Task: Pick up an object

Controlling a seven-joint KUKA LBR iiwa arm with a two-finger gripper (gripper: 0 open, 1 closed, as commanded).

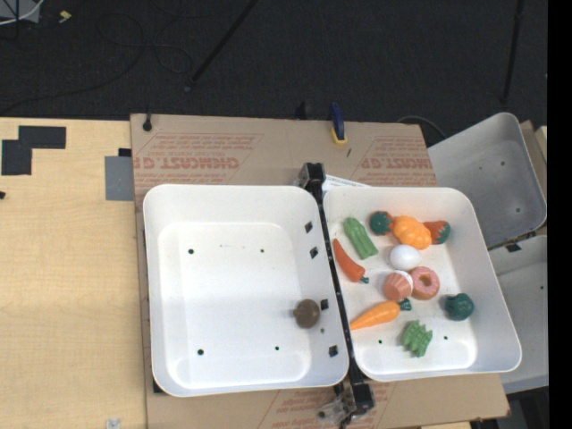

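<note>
progress: nothing lifted yet, pick not begun | claw: no sight of it, state cannot be told (so no claw-relative places) | candidates: brown ball (307,313) in left bin (179,213), carrot (375,315), egg (404,257) in right bin (483,239)

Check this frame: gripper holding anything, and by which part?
Cannot be told. The toy food sits loose in the right bin; a brown ball lies in the left bin.

The shallow white left bin (179,365) lies open except for a small brown ball (307,313) by its right wall; toy vegetables crowd the white right bin (487,329), carrot (375,315) nearest the divider.
</note>
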